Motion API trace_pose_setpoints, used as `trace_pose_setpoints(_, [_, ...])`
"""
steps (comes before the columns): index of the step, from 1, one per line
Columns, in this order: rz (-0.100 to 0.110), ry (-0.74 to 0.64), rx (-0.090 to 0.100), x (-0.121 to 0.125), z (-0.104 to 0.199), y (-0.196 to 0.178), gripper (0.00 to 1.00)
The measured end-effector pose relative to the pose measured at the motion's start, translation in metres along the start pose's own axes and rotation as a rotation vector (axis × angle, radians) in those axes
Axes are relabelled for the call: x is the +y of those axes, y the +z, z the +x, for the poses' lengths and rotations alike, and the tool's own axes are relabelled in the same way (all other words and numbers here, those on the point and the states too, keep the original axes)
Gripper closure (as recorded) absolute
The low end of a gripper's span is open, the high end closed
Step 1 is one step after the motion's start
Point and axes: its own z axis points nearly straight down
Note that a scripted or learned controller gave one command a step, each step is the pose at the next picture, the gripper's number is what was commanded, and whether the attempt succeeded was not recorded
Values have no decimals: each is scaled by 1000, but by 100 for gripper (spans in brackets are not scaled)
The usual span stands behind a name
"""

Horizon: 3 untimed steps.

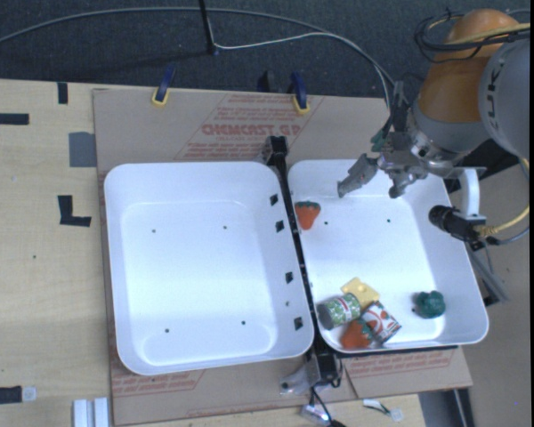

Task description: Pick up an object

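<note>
Camera view: I read "CHEMCAST" on the cardboard sheet (249, 127).
Gripper (374, 183): fingers spread, nothing between them, above right bin (467, 278).
Strawberry (308, 213): at the bin's left wall.
Cans (360, 314): labels unreadable, near front.

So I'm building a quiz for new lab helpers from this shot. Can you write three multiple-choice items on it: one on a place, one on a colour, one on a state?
1. Where do the objects lie?
A. left bin
B. right bin
C. on the cardboard

2. What colour is the object at the right bin's near right corner?
A. green
B. purple
C. white

3. What is the gripper doing?
A. holding a can
B. pressing on the strawberry
C. spread open above the bin, holding nothing

Answers:
1 B: the strawberry, can and others sit in the right bin.
2 A: the green object.
3 C: the gripper has its fingers apart with nothing between them.
</note>
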Motion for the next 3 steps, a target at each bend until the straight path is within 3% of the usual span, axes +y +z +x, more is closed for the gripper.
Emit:
trace_pose_setpoints(1, [7,1,1,-53,4,83,0])
trace_pose_setpoints(2, [6,2,1,-108,2,129,0])
trace_pose_setpoints(3, [-2,0,0,-120,-11,144,0])
